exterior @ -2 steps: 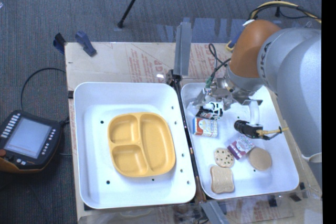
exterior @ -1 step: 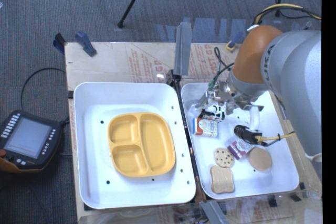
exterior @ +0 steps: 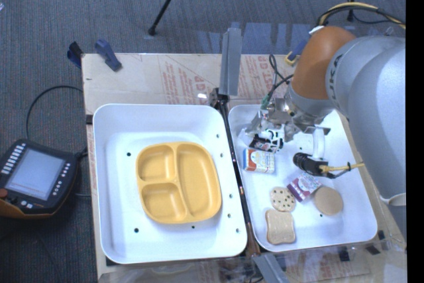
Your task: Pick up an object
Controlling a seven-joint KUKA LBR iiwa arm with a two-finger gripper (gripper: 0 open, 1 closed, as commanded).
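At the near edge of the right bin (exterior: 354, 230) a slice of toast (exterior: 280, 226) is seen lying flat, and just beyond it a chocolate-chip cookie (exterior: 282, 199) is laid, close to the toast but not clearly touching it. Beside the cookie, toward the arm's side, a round tan bun (exterior: 328, 201) is set, with a small purple packet (exterior: 303, 187) placed at its far-left edge. Further back, near the wall that this bin shares with its neighbour, a small carton (exterior: 259, 160) is found lying on its side; it is the thing nearest the gripper (exterior: 268, 136), which is lowered into the bin just beyond it. Whether carton and gripper touch cannot be told, nor can it be told how far the gripper is opened or whether anything is held in it. The grey arm (exterior: 374, 96), with its orange band (exterior: 318, 63), is extended in from the right over the far half of this bin. In the left bin (exterior: 112, 142) a yellow divided plate (exterior: 177, 181) is laid near the middle. On the floor to the left a control pendant (exterior: 33, 175) is rested. At the far end of the bench (exterior: 165, 76) a blue clamp (exterior: 106, 54) is fixed at the corner.
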